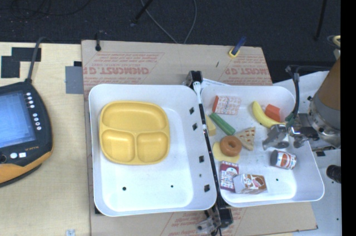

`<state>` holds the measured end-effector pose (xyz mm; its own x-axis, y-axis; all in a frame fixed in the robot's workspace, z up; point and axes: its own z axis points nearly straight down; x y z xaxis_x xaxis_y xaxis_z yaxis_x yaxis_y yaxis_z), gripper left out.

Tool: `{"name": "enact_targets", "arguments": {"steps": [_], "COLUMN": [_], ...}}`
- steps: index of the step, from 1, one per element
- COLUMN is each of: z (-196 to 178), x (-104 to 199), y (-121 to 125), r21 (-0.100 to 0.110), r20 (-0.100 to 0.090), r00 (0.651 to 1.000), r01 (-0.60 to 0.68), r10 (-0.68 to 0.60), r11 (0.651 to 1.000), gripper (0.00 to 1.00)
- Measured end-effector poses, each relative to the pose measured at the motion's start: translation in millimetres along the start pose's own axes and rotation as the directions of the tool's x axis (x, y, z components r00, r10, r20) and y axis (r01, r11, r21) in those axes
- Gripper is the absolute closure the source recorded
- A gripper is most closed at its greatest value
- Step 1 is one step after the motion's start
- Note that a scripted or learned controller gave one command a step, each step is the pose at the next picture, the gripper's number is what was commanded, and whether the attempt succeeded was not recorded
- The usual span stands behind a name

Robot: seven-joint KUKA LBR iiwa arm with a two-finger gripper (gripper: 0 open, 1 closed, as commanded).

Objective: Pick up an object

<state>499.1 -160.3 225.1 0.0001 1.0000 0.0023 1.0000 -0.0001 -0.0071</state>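
- Over the right bin (311, 196), near its right wall, the gripper (280, 134) hangs low with its metal fingers (272, 137) spread and nothing between them.
- Just near of it lies a small can (283, 160) on its side (red and white label), close beside the fingers but apart from them.
- Just far-left of the gripper sit a banana (259, 114) and an orange block (272, 113).
- Further left: a pizza-like wedge (246, 137), a doughnut (230, 146), a green stick (222, 123), a striped packet (227, 104).
- Two printed cartons (243, 180) lie at the near side.
- Left bin (111, 196) holds a yellow divided tray (134, 132).
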Motion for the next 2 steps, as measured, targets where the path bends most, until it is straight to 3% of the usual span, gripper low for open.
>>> {"name": "enact_targets", "arguments": {"steps": [1, 2], "z": [142, 139], "x": [-53, -38], "y": [47, 120], "r21": [0.001, 0.016], "r20": [-0.004, 0.001], "r00": [1.0, 1.0], "r01": [0.0, 0.0], "r10": [0.0, 0.0], "r11": [1.0, 1.0], "gripper": [0.0, 0.0]}}
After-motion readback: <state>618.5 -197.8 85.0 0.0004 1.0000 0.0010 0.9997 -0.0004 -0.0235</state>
